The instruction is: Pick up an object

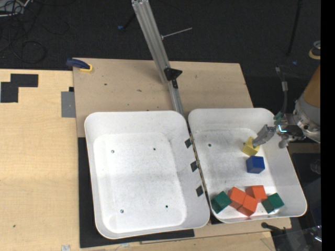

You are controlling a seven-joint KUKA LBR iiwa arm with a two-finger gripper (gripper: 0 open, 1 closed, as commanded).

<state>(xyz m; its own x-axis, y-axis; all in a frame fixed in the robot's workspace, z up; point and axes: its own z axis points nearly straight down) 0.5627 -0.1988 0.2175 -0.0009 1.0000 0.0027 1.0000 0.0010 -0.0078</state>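
Gripper (260,136): reached in from the right, tip set at the yellow block (250,149); finger spacing cannot be told.
Yellow block: lying tilted in the right bin (230,120), just above the blue cube (255,164).
Spare blocks: orange and green pieces (246,199) clustered at the bin's near edge.

My gripper (260,138): over right bin (225,120), touching yellow block (250,149)
Blue block (255,164): just below it
Bottom corner: orange blocks (245,198), green blocks (221,201)
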